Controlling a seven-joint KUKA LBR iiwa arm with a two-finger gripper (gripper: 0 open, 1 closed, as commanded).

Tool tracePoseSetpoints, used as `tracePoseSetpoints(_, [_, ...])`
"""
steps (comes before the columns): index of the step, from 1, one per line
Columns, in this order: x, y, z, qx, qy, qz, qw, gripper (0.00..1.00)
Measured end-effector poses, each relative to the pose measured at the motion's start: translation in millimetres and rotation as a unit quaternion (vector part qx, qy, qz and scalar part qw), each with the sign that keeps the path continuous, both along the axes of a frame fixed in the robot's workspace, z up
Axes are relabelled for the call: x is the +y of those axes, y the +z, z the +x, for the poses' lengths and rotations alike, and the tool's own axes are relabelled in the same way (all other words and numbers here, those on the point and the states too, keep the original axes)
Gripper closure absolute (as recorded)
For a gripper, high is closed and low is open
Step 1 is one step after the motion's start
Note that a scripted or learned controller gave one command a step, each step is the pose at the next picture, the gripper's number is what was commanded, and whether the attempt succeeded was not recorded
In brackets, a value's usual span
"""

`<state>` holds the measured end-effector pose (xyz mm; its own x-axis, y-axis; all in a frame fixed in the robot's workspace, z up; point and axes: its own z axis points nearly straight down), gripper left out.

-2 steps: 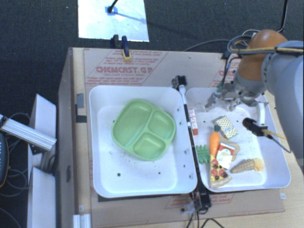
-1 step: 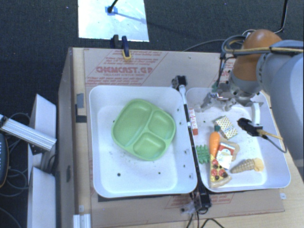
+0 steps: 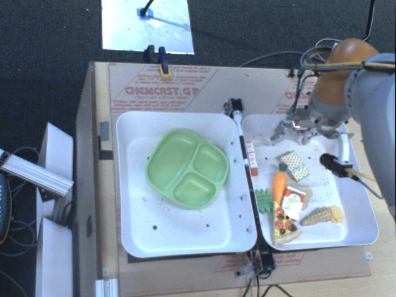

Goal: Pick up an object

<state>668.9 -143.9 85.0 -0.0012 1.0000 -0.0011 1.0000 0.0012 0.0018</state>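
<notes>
- Setting: dark carpet surrounds a bench [image 3: 185,85] that carries two shallow white bins side by side, so everything I might take sits within my reach.
- The left bin [image 3: 133,228] holds one thing, a green divided plate [image 3: 187,167], which lies flat near the middle and well apart from my hand.
- A red-and-white tube [image 3: 250,154] lies lengthwise in the right bin [image 3: 365,228], against the wall it shares with the left bin. So tight to the wall, it looks awkward to grasp.
- The near half of the right bin holds a cluster: a green toy [image 3: 265,200], a carrot [image 3: 279,187], a pizza slice [image 3: 284,224] and a small card [image 3: 294,200]. They touch or overlap, so I judge them poor first choices.
- A checkered packet [image 3: 294,164] lies apart from the cluster. It is the candidate nearest to my hand, and I judge it the likeliest pick.
- My gripper [image 3: 292,133] hangs over bare floor at the far end of the right bin, just beyond the packet. It is spread wide and holds nothing.
- An ice-cream cone [image 3: 322,215] lies on its side near the front right corner.
- My arm [image 3: 371,104] enters from the right.
</notes>
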Motion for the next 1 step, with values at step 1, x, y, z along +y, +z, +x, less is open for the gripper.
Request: tracePoseSetpoints(1, [41.3, -0.2, 0.4, 0.000, 0.002, 0.0008, 1.0000, 0.00])
